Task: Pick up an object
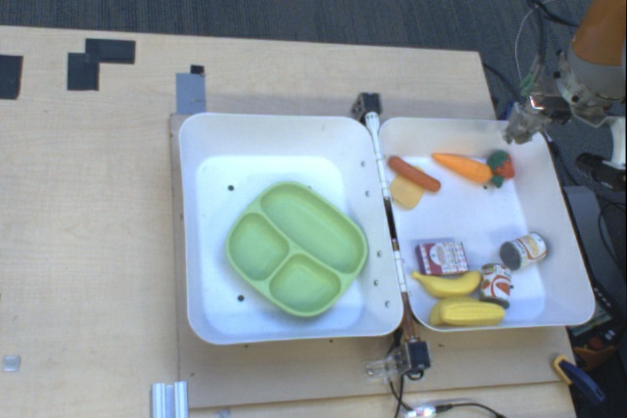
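Jaws (519,127): at the right bin's (573,210) far right corner, just beside the carrot (462,167); whether open or closed cannot be told, and nothing shows between them. Right bin: carrot, sausage (413,174), red box (442,257), banana (448,285), corn (470,313), can (522,252). Left bin (206,210): green divided plate (297,248).

Right bin's (578,255) middle lies open; toys crowd its top and bottom

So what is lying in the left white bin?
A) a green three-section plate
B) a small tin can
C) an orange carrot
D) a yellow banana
A: the green three-section plate lies alone in the left white bin; the toy foods sit in the right white bin.
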Robot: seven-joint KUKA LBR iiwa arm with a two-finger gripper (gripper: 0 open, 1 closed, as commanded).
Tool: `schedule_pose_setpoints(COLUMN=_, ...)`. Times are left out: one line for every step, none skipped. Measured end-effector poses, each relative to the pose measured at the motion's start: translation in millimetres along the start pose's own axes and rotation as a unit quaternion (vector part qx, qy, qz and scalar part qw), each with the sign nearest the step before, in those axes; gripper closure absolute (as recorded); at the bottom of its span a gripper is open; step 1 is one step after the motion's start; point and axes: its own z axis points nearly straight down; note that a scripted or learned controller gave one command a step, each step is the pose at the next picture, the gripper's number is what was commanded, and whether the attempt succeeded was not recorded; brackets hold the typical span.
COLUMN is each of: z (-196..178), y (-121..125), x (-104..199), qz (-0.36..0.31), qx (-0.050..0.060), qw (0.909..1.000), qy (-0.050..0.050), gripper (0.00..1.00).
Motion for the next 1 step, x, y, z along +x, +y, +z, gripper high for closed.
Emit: schedule_pose_setpoints(z=-26.4, y=0.4, x=44.7, qz=0.000, qx=0.000, qw=1.0000, qy=0.001, gripper=1.00)
